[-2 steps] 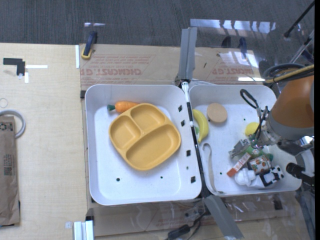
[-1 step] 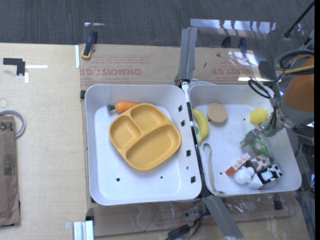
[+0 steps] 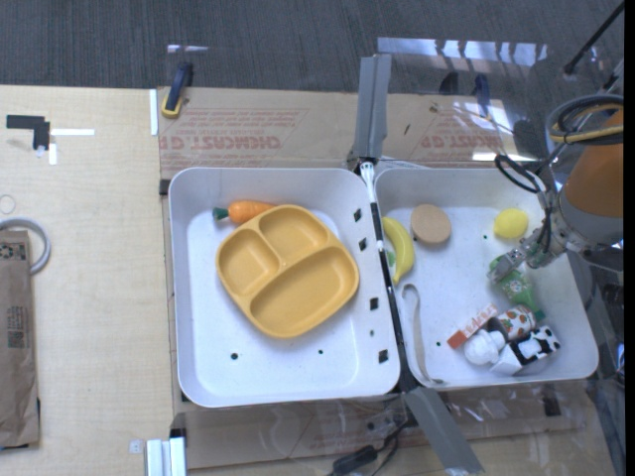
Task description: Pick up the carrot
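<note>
While the arm (image 3: pixel 595 172) hangs over the right bin, the carrot waits untouched in the left bin.

Largest first: the bench (image 3: pixel 69 266) bears two white bins side by side. Left bin (image 3: pixel 193 345) holds a yellow divided plate (image 3: pixel 288 270) set at a slant; the carrot (image 3: pixel 248 209) lies just beyond the plate's far-left edge, touching or nearly touching it, green top pointing toward the bin wall. Right bin (image 3: pixel 580 350) holds a banana (image 3: pixel 399 246), a tan disc (image 3: pixel 431 223), a yellow ball (image 3: pixel 511 224) and small packets. Gripper (image 3: pixel 521 263) sits low beside a green packet (image 3: pixel 516 288), well apart from the carrot; whether its fingers stand wide or narrow cannot be told. Judgement: the pick is not yet begun, and the arm must cross the divider.
</note>
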### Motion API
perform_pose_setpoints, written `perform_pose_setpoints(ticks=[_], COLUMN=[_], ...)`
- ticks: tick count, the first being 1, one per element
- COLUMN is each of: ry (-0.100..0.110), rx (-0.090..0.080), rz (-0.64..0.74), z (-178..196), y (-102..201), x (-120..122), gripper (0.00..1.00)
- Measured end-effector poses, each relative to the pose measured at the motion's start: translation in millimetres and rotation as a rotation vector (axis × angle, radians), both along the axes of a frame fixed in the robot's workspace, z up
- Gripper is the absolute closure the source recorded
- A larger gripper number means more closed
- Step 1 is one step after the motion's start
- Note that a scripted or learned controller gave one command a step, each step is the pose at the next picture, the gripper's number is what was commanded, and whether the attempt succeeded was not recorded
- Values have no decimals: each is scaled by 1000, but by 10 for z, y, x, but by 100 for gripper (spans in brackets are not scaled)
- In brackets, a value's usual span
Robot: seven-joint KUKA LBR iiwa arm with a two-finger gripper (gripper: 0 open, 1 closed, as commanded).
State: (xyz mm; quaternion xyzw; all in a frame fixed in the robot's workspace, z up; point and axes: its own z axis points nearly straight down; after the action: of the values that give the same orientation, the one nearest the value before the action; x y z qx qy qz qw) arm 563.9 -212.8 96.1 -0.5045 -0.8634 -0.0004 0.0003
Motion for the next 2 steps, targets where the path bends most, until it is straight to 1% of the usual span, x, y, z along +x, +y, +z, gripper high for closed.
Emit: perform_pose_setpoints(ticks=[1,2], ry=[0,1], rx=[0,-1], rz=[1,23], z=[0,1183], y=[1,-100], x=[0,-314], gripper=[0,0])
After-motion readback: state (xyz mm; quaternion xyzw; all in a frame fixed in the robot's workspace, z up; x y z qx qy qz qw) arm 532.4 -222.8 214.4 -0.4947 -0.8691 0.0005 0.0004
